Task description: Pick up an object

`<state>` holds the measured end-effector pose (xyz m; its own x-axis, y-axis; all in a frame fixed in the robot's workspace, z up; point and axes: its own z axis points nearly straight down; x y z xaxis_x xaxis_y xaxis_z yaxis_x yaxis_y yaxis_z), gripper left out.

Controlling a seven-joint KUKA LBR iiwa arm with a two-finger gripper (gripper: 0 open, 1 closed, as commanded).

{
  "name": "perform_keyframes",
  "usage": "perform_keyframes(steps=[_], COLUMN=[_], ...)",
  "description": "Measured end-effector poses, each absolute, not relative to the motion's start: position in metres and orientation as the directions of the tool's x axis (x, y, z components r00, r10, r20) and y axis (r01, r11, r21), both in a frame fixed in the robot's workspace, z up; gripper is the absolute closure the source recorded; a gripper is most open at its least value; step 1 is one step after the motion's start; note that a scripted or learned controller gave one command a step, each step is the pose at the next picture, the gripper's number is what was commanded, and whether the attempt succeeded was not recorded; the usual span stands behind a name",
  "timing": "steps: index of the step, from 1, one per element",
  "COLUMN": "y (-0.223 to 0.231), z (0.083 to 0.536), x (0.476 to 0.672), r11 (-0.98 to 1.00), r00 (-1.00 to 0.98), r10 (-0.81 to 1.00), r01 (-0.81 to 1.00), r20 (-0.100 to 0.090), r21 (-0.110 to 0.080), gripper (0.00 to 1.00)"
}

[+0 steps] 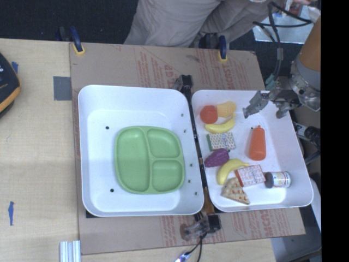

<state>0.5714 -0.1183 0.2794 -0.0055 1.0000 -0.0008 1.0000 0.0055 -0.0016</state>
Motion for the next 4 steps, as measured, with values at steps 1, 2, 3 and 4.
perform_keyframes(steps=[1, 2, 3, 4], y=[-0.172, -0.17, -0.182, -0.182], z=[0.177, 0.088, 0.096, 0.095], x=[0.534, 0.557, 0.539, 0.539], r11=[0.004, 0.017, 0.0, 0.0], r00=[-0.004, -0.017, 0.001, 0.001], r10=[1.0, 1.0, 1.0, 1.0], r01=[1.0, 1.0, 0.998, 0.998], r20=[-0.001, 0.008, 0.013, 0.013], r21=[-0.004, -0.01, -0.064, -0.064], gripper=[0.0, 0.0, 1.0, 0.0])
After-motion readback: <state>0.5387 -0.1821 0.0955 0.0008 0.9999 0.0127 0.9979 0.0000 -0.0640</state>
